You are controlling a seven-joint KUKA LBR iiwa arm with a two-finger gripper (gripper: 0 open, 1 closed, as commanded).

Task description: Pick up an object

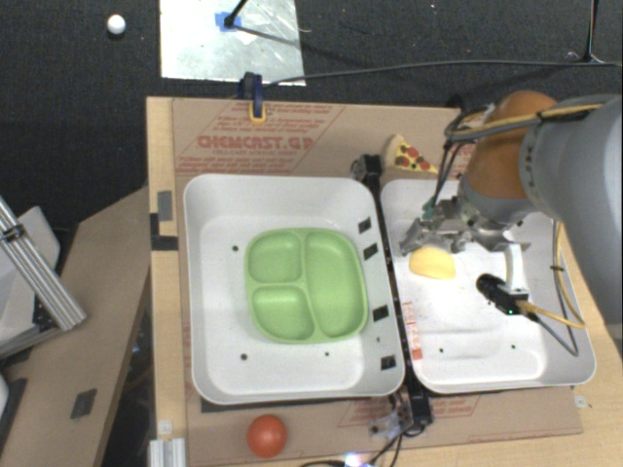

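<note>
A yellow rounded object (433, 264) lies in the right white bin (487, 358), near its left wall. My gripper (441, 237) hangs right at the object's far edge, coming in from the right on the grey arm with the orange band. It is open, with one finger (419, 233) toward the object's left and the other toward its right. The object rests on the bin floor and is not held between them.
The left bin (209, 261) holds a green divided plate (305, 283). A toy pizza slice (410, 155) lies on the cardboard behind the right bin. A red ball (266, 435) sits in front of the left bin. The near half of the right bin is bare floor.
</note>
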